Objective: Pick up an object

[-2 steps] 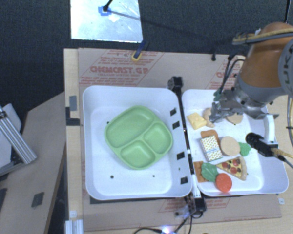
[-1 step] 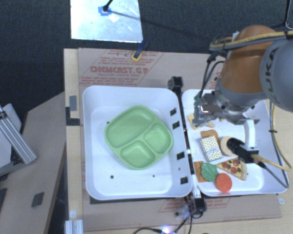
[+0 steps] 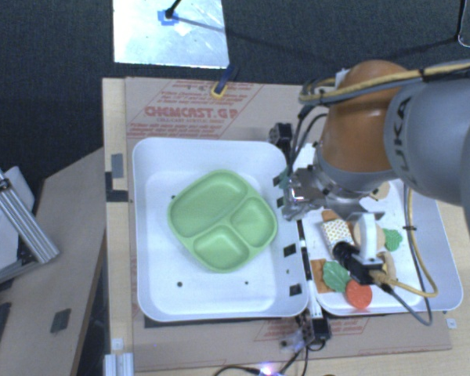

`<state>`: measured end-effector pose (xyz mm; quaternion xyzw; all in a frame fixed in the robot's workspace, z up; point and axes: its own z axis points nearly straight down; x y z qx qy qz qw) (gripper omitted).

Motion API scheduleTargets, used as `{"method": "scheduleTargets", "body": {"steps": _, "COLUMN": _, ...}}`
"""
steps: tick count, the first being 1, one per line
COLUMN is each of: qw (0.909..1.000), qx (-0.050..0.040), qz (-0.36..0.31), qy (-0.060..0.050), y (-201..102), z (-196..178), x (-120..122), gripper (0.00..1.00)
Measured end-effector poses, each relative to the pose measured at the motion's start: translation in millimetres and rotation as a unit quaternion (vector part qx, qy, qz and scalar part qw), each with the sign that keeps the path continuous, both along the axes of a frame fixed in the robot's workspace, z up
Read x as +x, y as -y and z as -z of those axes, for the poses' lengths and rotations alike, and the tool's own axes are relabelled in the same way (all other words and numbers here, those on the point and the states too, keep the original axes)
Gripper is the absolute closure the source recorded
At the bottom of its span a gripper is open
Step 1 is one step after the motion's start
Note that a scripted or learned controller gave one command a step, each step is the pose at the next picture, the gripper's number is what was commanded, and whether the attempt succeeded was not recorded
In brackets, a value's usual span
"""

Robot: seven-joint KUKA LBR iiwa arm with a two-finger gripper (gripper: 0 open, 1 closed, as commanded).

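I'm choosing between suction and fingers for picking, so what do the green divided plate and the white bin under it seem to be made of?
Green divided plate: likely moulded plastic with a satin finish, going by its even pale colour and the soft rounded ridges between its three compartments. White bin: probably thin formed plastic, smooth with a faint sheen, with a rounded rim and corners. Looks alone cannot confirm either.

My arm (image 3: 431, 131) runs off the right edge and covers much of the right bin (image 3: 445, 280). Beneath it a checkered piece (image 3: 337, 230), a green bit (image 3: 334, 273) and a red bit (image 3: 359, 295) are half hidden, too small to name.
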<state>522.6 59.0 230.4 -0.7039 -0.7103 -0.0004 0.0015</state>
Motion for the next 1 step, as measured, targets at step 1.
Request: {"method": "scheduleTargets", "body": {"steps": 1, "qw": 1.0000, "qx": -0.0005, "qz": 0.001, "qy": 0.000, "y": -37.4, "z": 13.2, "x": -0.5, "gripper": 1.00}}
